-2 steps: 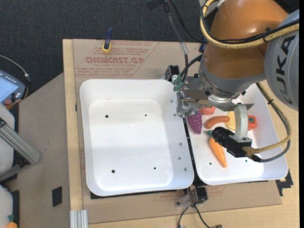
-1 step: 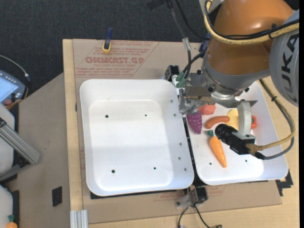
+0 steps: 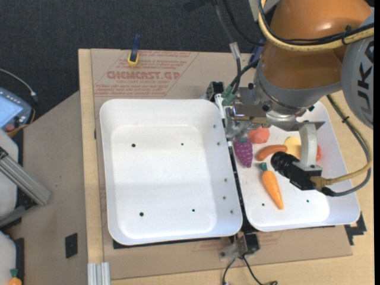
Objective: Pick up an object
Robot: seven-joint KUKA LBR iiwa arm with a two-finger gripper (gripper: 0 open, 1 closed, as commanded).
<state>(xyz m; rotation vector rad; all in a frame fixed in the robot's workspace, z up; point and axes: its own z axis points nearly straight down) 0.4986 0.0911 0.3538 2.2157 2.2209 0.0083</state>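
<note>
**Inspector:** Report the arm's position.

**Assistant:** The arm (image 3: pixel 309 46) enters from the right and hangs low over the right bin (image 3: pixel 309 215). Its orange band and grey wrist cover the far part of that bin. The gripper (image 3: pixel 240 129) sits at the bin's left wall, directly above a purple bunch of grapes (image 3: pixel 243 152).

**Inspector:** State of the gripper?

**Assistant:** I cannot tell. The wrist body and cables hide the working end, so whether it is wide, narrow or gripping anything is not visible.

**Inspector:** Contents of the right bin?

**Assistant:** The grapes lie against the left wall, just under the gripper. A carrot (image 3: pixel 272 189) lies nearer the front, its green top pointing towards the grapes. An orange sausage-shaped piece (image 3: pixel 268 152) lies between the grapes and a yellow piece (image 3: pixel 292 142). A pink-red piece (image 3: pixel 259 135) sits just beyond, partly under the wrist. A black fitting (image 3: pixel 291 170) with a hose hangs over the bin beside the carrot.

**Inspector:** And the left bin?

**Assistant:** The left bin (image 3: pixel 160 177) touches the right one along their shared edge. Both rest on a cardboard sheet (image 3: pixel 148 70).
</note>
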